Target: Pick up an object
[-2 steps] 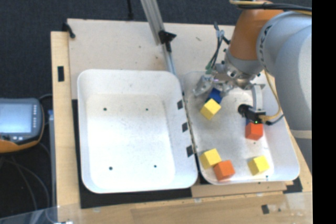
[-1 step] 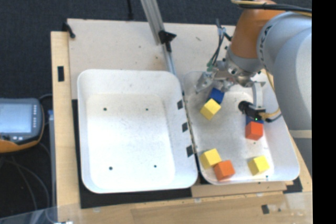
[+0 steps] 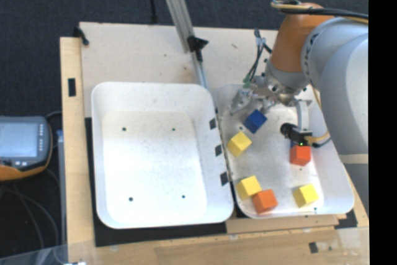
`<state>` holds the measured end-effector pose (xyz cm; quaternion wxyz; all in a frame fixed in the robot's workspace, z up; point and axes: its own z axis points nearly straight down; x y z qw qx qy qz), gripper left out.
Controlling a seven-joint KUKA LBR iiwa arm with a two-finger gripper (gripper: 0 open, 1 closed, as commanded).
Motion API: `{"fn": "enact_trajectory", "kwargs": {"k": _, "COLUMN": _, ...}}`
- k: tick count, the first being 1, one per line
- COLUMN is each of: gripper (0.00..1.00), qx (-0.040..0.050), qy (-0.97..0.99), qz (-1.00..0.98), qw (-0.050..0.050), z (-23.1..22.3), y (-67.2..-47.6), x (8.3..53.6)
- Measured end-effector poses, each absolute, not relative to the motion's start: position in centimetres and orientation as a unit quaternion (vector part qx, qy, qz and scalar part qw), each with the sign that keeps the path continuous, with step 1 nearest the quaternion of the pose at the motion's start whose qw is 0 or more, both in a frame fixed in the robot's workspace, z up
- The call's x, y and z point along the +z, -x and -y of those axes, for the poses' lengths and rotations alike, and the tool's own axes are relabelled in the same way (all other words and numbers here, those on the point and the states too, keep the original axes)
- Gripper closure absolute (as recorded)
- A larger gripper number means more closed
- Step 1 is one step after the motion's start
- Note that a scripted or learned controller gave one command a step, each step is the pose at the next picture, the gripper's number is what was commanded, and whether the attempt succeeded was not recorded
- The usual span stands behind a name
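My gripper (image 3: 251, 101) hangs over the far end of the right bin (image 3: 345, 194), below the orange band of the arm. A blue cube (image 3: 255, 120) sits tilted directly under it, touching or nearly touching; whether it is gripped cannot be made out. Lower in the same bin lie three yellow cubes (image 3: 239, 143) (image 3: 250, 185) (image 3: 305, 195), an orange cube (image 3: 265, 200) by the near rim, and an orange-red cube (image 3: 300, 154) at the right.
The left bin (image 3: 99, 99) stands beside the right one, their rims meeting at the middle. A slanted aluminium post (image 3: 177, 3) comes down to the bins' far junction. A grey device (image 3: 22, 146) sits off the bench at the left.
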<state>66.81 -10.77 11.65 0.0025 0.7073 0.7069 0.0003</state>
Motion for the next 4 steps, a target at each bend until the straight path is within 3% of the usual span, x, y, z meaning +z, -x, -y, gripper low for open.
{"fn": "enact_trajectory", "kwargs": {"k": 1, "gripper": 0.0, "qx": 0.0007, "qy": -0.709, "qz": -0.705, "qw": 0.002, "z": 15.7, "y": -62.4, "x": 9.9}}
{"fn": "enact_trajectory", "kwargs": {"k": 2, "gripper": 0.0, "qx": 0.0012, "qy": -0.706, "qz": -0.709, "qw": 0.001, "z": 12.9, "y": -61.3, "x": 12.7}}
{"fn": "enact_trajectory", "kwargs": {"k": 3, "gripper": 0.0, "qx": -0.0011, "qy": -0.708, "qz": -0.706, "qw": 0.001, "z": 9.5, "y": -67.1, "x": 10.2}}
{"fn": "enact_trajectory", "kwargs": {"k": 4, "gripper": 0.0, "qx": -0.0012, "qy": -0.708, "qz": -0.706, "qw": 0.0, "z": 10.6, "y": -61.5, "x": 9.7}}
